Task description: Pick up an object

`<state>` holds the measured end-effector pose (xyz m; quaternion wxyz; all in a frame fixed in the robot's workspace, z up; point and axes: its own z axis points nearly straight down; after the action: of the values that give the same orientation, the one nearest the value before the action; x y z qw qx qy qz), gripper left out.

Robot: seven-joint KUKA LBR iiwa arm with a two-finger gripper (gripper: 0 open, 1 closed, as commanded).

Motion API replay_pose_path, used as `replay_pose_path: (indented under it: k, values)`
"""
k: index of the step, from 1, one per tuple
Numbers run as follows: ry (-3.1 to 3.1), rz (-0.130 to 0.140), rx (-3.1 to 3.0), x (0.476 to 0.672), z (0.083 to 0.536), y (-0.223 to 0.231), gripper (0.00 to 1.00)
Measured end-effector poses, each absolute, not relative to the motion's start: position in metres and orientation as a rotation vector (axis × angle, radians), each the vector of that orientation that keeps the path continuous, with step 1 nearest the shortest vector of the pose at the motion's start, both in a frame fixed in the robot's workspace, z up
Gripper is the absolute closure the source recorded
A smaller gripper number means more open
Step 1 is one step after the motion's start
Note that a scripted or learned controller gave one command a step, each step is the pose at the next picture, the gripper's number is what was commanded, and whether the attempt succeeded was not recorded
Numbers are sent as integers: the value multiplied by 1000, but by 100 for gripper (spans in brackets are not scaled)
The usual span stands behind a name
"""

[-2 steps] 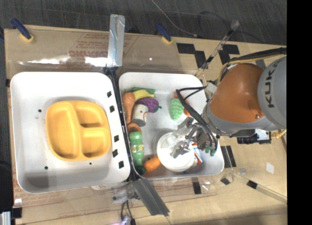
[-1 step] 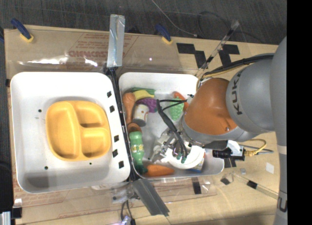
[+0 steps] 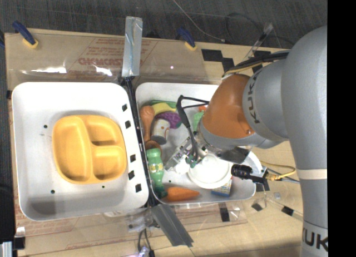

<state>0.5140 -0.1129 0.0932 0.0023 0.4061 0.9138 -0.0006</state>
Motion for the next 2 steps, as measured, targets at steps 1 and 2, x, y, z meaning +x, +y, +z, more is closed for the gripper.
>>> replay_pose_path:
  k: [1, 2]
  values:
    - [2908, 4, 1156, 547, 295, -101, 100]
    - [3002, -2, 955, 594, 187, -64, 100]
